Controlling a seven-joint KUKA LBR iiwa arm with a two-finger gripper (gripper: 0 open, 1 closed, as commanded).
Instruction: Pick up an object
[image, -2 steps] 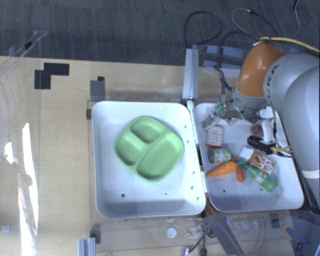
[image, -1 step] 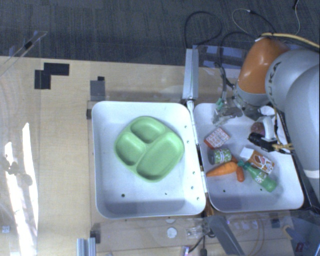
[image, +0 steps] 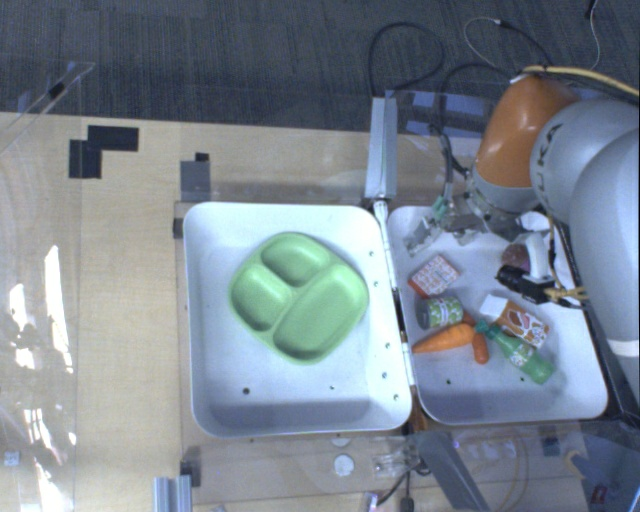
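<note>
Hung at the right bin's (image: 596, 398) far-left corner, gripper (image: 428, 228) spread unknowable, one carrot (image: 443, 339) lying nearer the front edge.

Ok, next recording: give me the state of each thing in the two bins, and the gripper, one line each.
green divided plate: lying flat in the left bin, right side up, compartments bare.
carrot: lying on its side in the right bin.
small can: tipped on its side, by the carrot.
green bottle: lying down.
red-and-white packet: lying flat.
small carton: lying flat.
gripper: low over the right bin's far corner, nothing seen in it.
</note>
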